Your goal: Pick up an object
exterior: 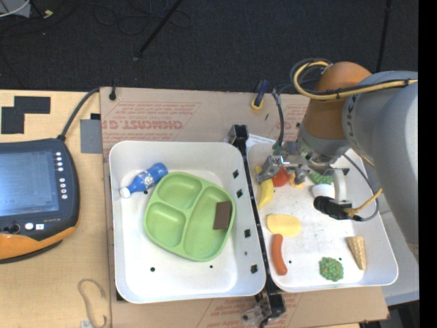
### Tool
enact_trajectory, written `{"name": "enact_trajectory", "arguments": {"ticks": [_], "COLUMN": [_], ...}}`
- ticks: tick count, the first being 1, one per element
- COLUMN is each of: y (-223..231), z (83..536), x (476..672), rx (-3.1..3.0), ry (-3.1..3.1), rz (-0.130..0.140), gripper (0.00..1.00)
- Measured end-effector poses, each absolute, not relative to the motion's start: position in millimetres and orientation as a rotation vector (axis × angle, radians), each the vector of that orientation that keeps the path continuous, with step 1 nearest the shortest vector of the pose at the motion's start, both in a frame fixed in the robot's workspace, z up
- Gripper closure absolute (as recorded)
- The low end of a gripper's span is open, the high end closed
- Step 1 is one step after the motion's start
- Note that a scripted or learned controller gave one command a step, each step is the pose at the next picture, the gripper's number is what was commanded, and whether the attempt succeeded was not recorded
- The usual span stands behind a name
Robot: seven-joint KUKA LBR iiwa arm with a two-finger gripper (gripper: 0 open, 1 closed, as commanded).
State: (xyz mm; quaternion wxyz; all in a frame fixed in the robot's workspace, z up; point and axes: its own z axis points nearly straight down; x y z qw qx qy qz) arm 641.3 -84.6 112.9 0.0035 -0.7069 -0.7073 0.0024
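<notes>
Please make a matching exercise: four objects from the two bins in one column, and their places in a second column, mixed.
Objects:
1. blue bottle
2. brown block
3. green broccoli
4. ice cream cone

Places:
A. on the green plate
B. right bin, near its right edge
C. left bin, beside the plate
D. right bin, near its front edge

Pairs: 1-C, 2-A, 3-D, 4-B

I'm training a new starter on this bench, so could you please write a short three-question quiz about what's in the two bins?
1. True or false: the brown block lies on the green divided plate.
2. Which bin holds the blue-and-white bottle: A left, B right?
3. Fill in: beside the green bumpy ball lies an ice-cream ____.

Key: 1 true; 2 A; 3 cone.
</notes>
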Motion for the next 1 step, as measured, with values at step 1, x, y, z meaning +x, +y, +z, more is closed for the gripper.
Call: {"name": "enact_trajectory", "arguments": {"ticks": [1], "y": [-83.0], "z": [85.5], "x": [640.3], "rx": [-2.216], "ry": [-2.219], "rz": [0.007], "gripper": [0.00]}}
